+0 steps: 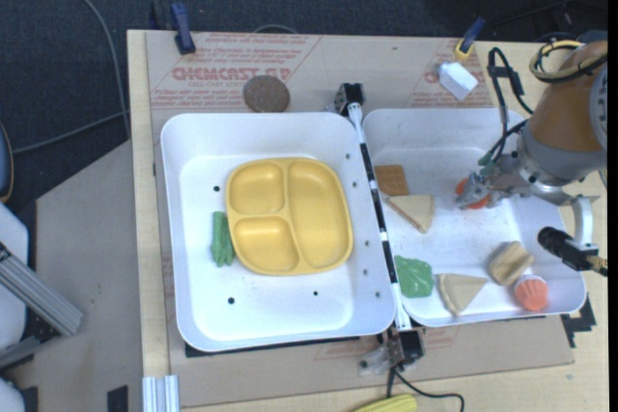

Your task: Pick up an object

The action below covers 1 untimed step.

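From the camera above, my gripper point(475, 192) hangs low inside the right bin point(454, 125), near its middle, with the arm coming in from the right. The tip is a small reddish blur against the white floor, and whether it is spread or closed I cannot tell. Nothing sits visibly under it.

The loose pieces lie scattered around me: a brown square point(390, 178) and a tan wedge point(413, 211) just to the left near the divider, a green block point(414, 276) and a second tan wedge point(460, 290) along the front wall, then a bread-like piece point(509, 261) and an orange item point(530, 292) in the front right corner. I judge the first wedge the nearest candidate.

The left bin point(188, 159) holds a yellow divided plate point(288, 213) with a green pod point(222, 239) beside it, well apart from me.
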### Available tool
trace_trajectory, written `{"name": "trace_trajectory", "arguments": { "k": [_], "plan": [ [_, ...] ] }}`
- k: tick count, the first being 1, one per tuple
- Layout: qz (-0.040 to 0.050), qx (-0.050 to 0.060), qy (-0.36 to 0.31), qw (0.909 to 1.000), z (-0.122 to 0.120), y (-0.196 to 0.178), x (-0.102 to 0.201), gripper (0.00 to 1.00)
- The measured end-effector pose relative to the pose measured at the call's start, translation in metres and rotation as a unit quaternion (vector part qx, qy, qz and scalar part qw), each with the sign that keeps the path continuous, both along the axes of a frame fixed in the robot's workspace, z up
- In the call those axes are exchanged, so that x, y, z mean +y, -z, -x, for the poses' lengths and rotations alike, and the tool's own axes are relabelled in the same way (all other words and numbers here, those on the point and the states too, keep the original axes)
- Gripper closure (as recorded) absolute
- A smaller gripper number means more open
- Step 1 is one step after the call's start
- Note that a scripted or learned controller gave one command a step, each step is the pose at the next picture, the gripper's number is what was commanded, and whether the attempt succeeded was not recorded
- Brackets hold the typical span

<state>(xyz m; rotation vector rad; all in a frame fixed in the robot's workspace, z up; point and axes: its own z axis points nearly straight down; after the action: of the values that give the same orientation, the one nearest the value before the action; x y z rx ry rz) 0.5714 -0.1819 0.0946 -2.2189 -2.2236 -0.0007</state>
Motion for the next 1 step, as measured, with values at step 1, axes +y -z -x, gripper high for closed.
{"name": "trace_trajectory", "arguments": {
  "k": [1],
  "plan": [
    [0.0005,-0.001,0.0,1.0,-0.0527,0.0093,0.0435,1.0]
  ]
}}
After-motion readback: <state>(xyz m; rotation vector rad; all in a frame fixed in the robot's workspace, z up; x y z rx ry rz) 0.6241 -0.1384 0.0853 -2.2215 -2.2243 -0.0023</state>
